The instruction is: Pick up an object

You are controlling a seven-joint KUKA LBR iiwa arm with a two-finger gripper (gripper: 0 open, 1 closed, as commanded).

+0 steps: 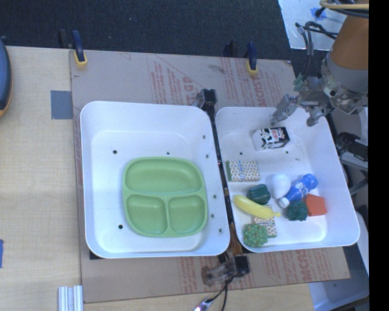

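Camera view is showing two white bins lying side by side on the bench. The left bin [97,173] is holding one green divided tray [164,196] with three compartments. The right bin [334,173] is carrying nine small things: one black-and-white carton [271,137] toward twelve o'clock, one patterned packet [243,170] at nine o'clock, one dark green piece [259,193] near the middle, one white bulb-shaped piece [280,184] just beside it, one blue-and-white bottle [301,189] at three o'clock, one orange block [316,205] touching a dark green leafy piece [297,210], one banana [253,207] lying toward six o'clock, and one light green broccoli head [255,235] at the bin's seven o'clock corner, sitting partly over a small patterned card. The print on the carton and packets is too small for reading.

The gripper [299,111] is hanging over the right bin's twelve o'clock rim, with its two fingers spreading apart and nothing between them. The carton is lying just at seven o'clock from the fingertips, apart from them.
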